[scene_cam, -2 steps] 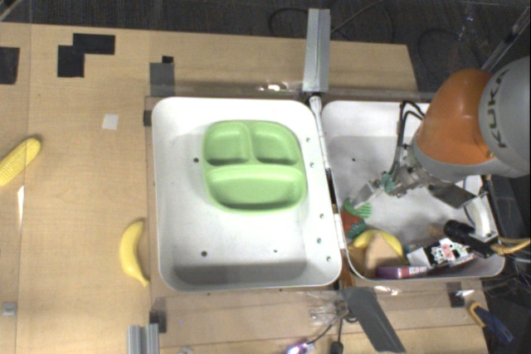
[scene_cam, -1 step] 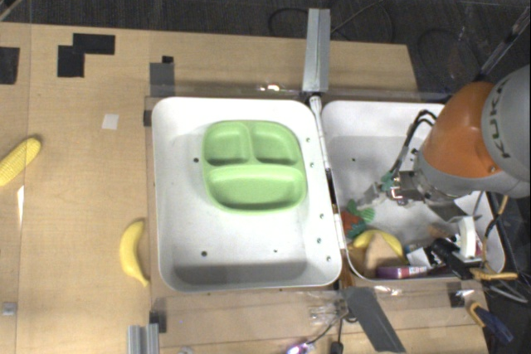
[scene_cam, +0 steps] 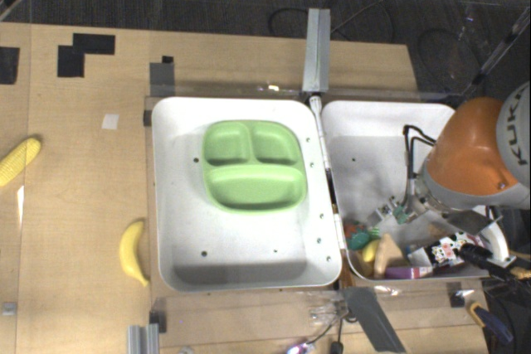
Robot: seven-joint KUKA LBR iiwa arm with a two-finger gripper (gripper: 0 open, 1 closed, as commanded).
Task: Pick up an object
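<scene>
Your candidate objects lie heaped in the near corner of the right bin (scene_cam: 365, 128): a green piece (scene_cam: 362, 240), a tan piece (scene_cam: 387, 253), a purple item (scene_cam: 406, 270) and a printed black-and-white pack (scene_cam: 444, 249), all touching or overlapping. The arm's orange band (scene_cam: 469, 153) hangs directly above this heap, hiding the gripper (scene_cam: 408, 210) — you cannot tell from here whether it is spread, closed, or holding anything. The left bin (scene_cam: 170, 178) carries a green divided tray (scene_cam: 253, 164); a banana (scene_cam: 133, 251) and a corn cob (scene_cam: 18, 162) lie out on the bench (scene_cam: 75, 203), well apart from the arm. Expect trouble from the crowding: a descent may strike two items at once, or pinch one by an edge so it slips — the bin wall just beside the heap also limits approach.
</scene>
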